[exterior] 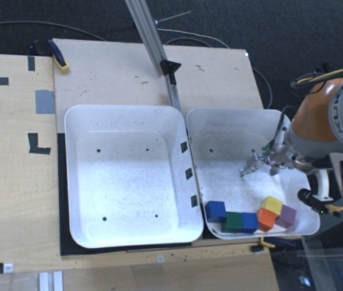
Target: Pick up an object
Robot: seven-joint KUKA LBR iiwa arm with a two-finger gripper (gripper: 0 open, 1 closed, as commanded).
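A grey robot arm with an orange band reached in from the right edge of the frame, and its two-finger gripper hung over the middle of the right-hand bin, right of centre in the picture. Whether its fingers were apart or together could not be told at that size; nothing could be seen between them.

The step in hand looked like the approach, with no object yet picked up. The objects, a cluster of small blocks, lay below the gripper in the frame, along the bin's lower edge and apart from it. The next move would probably call for shifting the gripper down the frame toward that cluster and lowering it over one block.

The right bin held all the blocks: a blue block at the left of the row, a green block next to it, another blue block touching the green, then an orange block, a yellow block just above the orange, and a purple block at the far right by the bin wall. They sat tightly together, which could make a clean grasp hard.

The left-hand bin, at the centre of the frame, was a shallow white tray with a speckled floor
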